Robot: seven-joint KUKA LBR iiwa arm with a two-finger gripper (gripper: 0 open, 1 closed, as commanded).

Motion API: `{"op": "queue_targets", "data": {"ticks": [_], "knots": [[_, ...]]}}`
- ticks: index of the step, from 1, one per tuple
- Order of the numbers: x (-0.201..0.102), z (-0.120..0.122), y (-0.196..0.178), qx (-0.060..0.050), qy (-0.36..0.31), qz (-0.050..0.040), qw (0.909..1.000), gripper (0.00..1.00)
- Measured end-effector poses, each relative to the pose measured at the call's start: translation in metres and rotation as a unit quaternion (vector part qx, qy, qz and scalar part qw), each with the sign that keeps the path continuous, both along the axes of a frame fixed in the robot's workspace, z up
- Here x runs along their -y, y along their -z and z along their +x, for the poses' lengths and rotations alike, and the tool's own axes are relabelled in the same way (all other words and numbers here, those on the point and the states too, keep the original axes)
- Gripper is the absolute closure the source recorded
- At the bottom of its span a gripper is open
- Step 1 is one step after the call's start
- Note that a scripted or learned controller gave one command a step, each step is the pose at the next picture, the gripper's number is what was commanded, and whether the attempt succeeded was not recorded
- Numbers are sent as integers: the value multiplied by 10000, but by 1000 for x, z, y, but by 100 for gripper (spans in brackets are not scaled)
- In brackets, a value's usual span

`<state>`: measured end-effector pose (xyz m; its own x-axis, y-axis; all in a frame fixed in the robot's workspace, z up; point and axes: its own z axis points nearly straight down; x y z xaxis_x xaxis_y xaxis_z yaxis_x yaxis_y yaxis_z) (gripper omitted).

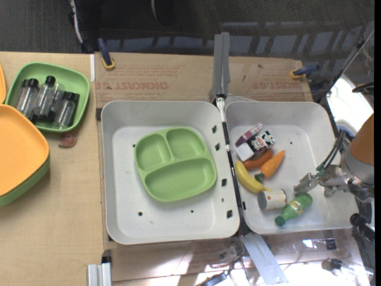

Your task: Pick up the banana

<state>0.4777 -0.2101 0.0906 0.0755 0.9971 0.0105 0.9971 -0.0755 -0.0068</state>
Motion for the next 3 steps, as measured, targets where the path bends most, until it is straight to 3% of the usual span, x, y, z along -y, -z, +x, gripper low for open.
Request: {"op": "queue_targets", "data": {"ticks": [3], "knots": [[5, 0, 1, 4, -1035, 6, 9946, 0]]}}
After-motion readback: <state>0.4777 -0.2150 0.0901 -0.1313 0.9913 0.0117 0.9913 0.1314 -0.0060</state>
